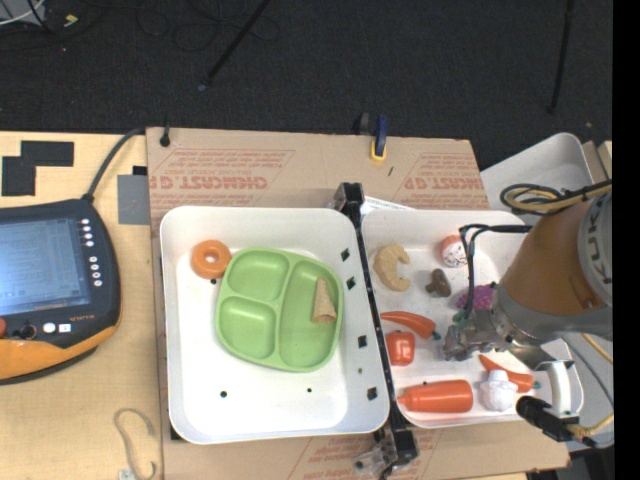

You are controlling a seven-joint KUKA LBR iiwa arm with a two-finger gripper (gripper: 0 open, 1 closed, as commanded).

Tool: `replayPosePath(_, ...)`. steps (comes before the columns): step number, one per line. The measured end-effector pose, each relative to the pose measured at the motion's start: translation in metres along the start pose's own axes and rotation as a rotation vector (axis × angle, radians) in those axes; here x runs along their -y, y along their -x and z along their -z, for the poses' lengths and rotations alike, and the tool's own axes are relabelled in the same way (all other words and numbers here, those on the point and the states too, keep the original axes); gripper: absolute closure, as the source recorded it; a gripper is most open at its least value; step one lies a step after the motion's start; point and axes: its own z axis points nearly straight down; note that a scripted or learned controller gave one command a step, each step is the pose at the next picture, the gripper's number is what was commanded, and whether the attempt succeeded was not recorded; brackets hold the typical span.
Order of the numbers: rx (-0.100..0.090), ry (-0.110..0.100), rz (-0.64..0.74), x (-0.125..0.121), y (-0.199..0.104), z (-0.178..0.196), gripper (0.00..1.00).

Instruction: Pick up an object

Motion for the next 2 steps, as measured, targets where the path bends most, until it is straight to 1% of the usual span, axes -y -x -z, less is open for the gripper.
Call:
replayPosePath(1,0.002,0.005,0.009,0.002,-0.003,0.062,1.0)
replayPosePath(2,0.002,0.006,0.009,0.011,-0.003,0.118,1.0)
